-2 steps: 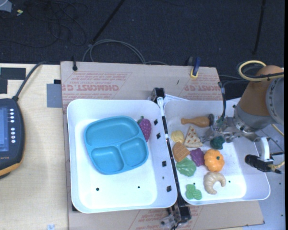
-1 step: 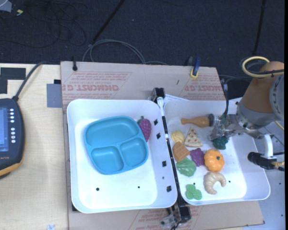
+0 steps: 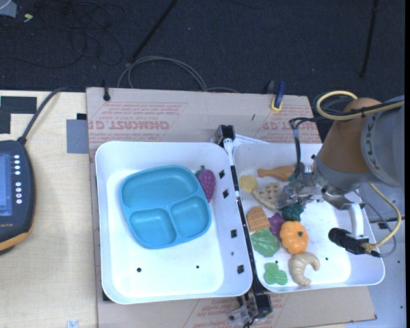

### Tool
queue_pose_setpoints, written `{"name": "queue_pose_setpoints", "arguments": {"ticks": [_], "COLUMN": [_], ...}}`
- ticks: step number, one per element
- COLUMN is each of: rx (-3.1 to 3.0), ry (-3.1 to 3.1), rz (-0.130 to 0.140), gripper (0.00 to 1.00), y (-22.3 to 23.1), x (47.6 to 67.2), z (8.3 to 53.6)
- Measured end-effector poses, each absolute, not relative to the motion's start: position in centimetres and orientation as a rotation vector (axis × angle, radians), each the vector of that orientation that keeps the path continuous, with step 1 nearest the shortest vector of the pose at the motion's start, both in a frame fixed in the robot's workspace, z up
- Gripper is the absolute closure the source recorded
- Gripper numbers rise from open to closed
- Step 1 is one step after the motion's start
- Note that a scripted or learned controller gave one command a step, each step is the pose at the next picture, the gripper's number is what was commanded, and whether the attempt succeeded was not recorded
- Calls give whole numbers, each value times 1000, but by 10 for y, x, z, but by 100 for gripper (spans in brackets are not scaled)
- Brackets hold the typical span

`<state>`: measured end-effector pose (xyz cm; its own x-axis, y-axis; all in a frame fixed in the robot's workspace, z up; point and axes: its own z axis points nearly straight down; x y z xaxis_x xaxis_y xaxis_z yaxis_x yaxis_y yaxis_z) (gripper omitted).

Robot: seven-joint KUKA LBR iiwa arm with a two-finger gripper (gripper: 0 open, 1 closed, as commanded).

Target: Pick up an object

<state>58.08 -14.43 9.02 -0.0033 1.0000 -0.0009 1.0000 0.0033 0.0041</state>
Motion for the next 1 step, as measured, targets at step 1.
{"name": "queue_pose_setpoints", "arguments": {"ticks": [1], "rx": [2209], "ry": [2228], "rz": [13], "gripper": [100], "y": [-63], "x": [596], "z": [194]}}
